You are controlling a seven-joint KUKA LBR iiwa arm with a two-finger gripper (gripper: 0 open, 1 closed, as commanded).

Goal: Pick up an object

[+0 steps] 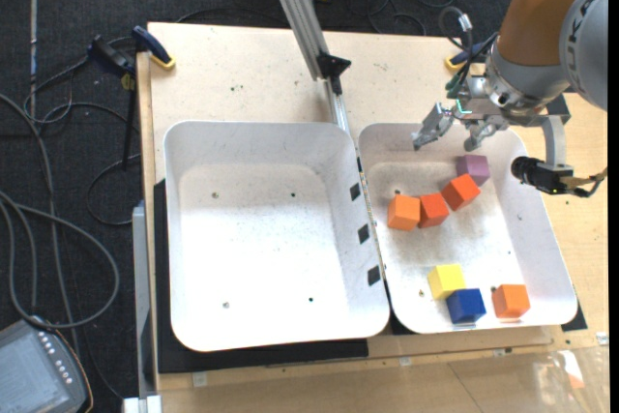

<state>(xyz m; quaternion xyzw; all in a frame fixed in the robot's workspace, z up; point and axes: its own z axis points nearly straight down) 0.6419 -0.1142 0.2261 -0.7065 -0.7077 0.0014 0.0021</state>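
Smooth white bins (pixel 261 305), matte coloured cubes (pixel 426 208)

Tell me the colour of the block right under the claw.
Pale purple block, seen in the camera view, just below the claw.

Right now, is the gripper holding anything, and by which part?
Nothing held. The gripper hangs open above the right bin, apart from the pink block.
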